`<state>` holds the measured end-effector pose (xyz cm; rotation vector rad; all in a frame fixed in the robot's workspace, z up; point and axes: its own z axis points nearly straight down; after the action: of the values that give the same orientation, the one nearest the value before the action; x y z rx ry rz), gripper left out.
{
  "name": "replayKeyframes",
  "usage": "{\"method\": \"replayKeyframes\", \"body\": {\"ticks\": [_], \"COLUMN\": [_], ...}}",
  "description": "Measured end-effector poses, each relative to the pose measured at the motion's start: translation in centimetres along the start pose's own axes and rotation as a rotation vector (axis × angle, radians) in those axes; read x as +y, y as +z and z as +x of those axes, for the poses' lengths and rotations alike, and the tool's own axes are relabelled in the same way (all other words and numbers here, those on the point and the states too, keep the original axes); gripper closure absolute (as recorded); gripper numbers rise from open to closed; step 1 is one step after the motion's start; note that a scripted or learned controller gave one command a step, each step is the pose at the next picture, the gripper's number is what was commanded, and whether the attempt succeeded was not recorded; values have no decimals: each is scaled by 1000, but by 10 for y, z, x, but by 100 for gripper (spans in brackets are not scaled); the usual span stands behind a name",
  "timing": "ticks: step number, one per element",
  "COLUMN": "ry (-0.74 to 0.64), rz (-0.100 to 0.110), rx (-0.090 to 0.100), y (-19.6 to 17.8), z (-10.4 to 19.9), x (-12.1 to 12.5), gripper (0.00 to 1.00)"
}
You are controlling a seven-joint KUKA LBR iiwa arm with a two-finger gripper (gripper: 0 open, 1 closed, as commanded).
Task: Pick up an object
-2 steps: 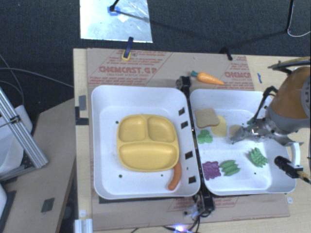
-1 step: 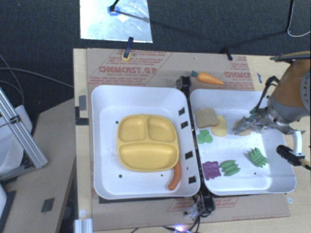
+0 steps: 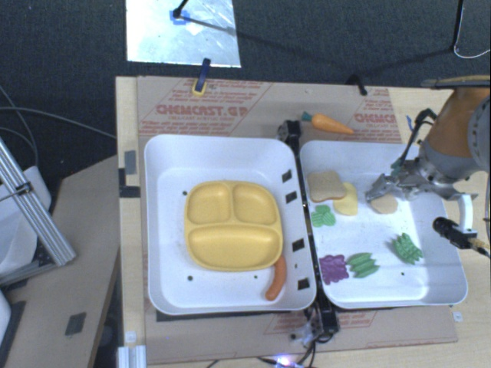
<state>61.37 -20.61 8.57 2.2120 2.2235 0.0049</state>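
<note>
Landmark for all positions: the right bin [image 3: 441, 286].

The gripper [image 3: 381, 191] sits low over the upper middle of the right bin, the arm [image 3: 453, 140] entering from the bin's right side. Directly beneath the fingertips lies a small tan disc-shaped piece [image 3: 386, 204], probably a toy cookie or bread round. It lies just under and slightly toward the bin's near edge from the fingertips; it looks roughly round, so no long axis governs the approach.

Claw state: the metal fingers appear somewhat spread, pointing toward the bin's left wall. Nothing is seen pinched between them. Whether they touch the tan piece cannot be told; they are at least just beside it.

Other contents of the right bin: a bread slice [image 3: 325, 185] and a yellow piece [image 3: 347, 202] at the upper left, a small green cluster [image 3: 323, 217] below those, purple grapes [image 3: 333, 267] and a green pea pod [image 3: 363, 264] near the bin's lower left, and a green leafy piece [image 3: 406, 248] at lower centre. A carrot [image 3: 330, 123] lies outside the bin, beyond its far edge.

Judgement: the tan piece is the likely target. Closing should need only a short drop, though a flat disc may slip out.
</note>
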Motion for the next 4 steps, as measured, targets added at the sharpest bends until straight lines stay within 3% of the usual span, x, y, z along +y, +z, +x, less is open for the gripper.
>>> {"method": "replayKeyframes", "body": {"ticks": [2,3,4], "ry": [0,-5,5], "rz": [0,0,4], "rx": [0,3,0], "y": [0,0,-39], "z": [0,66,111], "x": [32,51,49], "gripper": [0,0,0]}}
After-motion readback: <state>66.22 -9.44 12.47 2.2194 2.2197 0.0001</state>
